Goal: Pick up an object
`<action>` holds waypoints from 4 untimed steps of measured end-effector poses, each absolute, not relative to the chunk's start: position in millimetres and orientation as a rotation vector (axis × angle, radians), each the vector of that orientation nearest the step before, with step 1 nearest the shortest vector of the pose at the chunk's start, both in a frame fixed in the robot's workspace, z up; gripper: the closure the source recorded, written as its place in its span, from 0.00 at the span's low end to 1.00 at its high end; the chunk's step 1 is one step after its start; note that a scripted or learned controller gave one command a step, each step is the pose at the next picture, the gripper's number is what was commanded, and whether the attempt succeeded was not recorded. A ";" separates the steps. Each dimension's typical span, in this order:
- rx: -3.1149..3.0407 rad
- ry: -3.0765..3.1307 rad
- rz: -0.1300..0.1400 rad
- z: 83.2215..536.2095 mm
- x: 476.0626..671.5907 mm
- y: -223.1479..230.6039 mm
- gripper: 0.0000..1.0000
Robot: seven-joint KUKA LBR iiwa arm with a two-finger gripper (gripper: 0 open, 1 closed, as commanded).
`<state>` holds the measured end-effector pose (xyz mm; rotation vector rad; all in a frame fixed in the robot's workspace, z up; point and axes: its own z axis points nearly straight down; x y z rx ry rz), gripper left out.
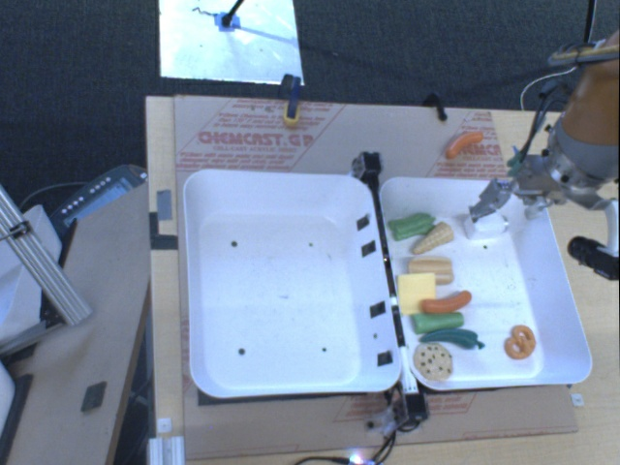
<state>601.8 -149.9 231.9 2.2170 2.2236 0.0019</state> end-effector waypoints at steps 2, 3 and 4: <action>2.197 2.218 0.022 412.0 651.1 -121.2 1.00; 2.206 2.227 0.012 467.4 651.5 -78.9 1.00; 2.205 2.236 0.010 487.5 598.9 11.5 1.00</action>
